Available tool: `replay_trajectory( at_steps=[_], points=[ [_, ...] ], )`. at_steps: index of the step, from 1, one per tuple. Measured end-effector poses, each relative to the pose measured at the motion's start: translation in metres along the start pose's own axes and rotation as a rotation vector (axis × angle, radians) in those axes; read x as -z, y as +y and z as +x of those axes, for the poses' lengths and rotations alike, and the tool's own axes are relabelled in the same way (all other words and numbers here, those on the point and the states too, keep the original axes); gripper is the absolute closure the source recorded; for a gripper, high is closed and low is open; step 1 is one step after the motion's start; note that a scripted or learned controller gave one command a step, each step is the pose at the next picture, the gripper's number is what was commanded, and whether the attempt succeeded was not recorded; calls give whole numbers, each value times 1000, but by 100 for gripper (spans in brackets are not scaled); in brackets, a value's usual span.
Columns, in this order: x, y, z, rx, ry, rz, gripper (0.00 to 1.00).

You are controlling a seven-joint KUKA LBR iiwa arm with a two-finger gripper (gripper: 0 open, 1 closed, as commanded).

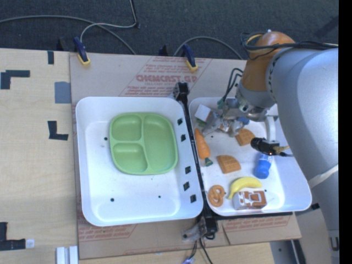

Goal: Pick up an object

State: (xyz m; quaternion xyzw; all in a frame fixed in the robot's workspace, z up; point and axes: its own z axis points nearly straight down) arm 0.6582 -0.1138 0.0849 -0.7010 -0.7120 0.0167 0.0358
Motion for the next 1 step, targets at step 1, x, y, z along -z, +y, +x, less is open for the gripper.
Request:
replay_trajectory(
  at_steps=[1],
  points=[
    [0, 0, -4, 0, -2, -4, 0]
  ],
)
